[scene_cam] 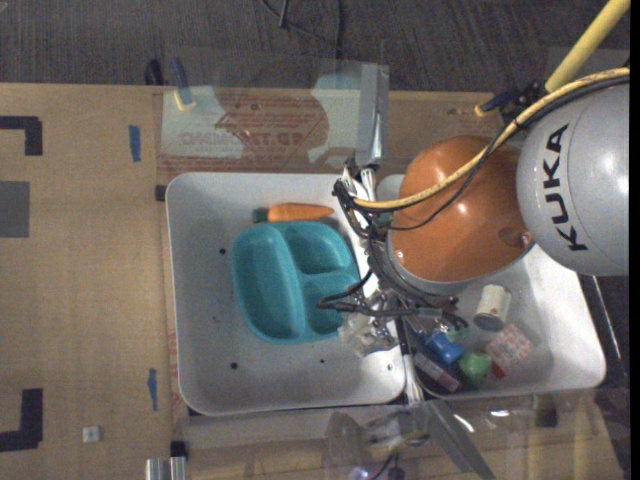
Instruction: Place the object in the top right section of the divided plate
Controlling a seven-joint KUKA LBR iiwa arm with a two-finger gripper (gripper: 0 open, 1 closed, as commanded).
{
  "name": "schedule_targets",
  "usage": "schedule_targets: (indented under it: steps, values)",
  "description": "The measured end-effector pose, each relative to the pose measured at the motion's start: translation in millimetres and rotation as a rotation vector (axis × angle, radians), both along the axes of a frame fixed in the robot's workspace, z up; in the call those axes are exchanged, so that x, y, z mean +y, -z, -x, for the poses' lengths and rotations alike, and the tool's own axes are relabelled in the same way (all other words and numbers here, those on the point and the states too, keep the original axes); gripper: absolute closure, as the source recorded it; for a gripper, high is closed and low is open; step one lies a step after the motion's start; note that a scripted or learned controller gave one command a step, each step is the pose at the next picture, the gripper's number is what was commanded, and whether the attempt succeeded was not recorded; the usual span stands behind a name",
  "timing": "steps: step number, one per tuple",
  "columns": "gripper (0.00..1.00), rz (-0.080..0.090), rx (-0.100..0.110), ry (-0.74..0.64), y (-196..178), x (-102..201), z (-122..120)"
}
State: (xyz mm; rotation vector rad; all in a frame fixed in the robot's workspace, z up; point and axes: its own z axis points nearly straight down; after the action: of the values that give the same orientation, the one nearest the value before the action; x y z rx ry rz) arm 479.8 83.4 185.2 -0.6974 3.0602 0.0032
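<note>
One teal plate [285, 283] and one carrot [298, 211] are lying in the left bin [200, 268]. The gripper [365, 318] is hovering over the plate's edge; I cannot tell how it is set.

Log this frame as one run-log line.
arm: over seam between bins | hand: at plate's right edge | divided plate: teal, left bin, sections bare | carrot: beside plate's top edge | task: not done

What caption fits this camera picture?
Robot arm reaching over a teal divided plate, carrot beside it.
</note>
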Motion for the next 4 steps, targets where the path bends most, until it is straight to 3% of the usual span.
schedule_targets:
  steps: [1, 2, 3, 4]
  values:
    - [0.00, 0.000, 0.000, 0.002, 0, -1, 0]
    - [1.00, -0.004, -0.007, 0.004, -11, 0, -2]
    - [0.00, -0.004, -0.007, 0.004, -11, 0, -2]
    - [0.00, -0.002, -0.005, 0.134, -55, 47, -37]
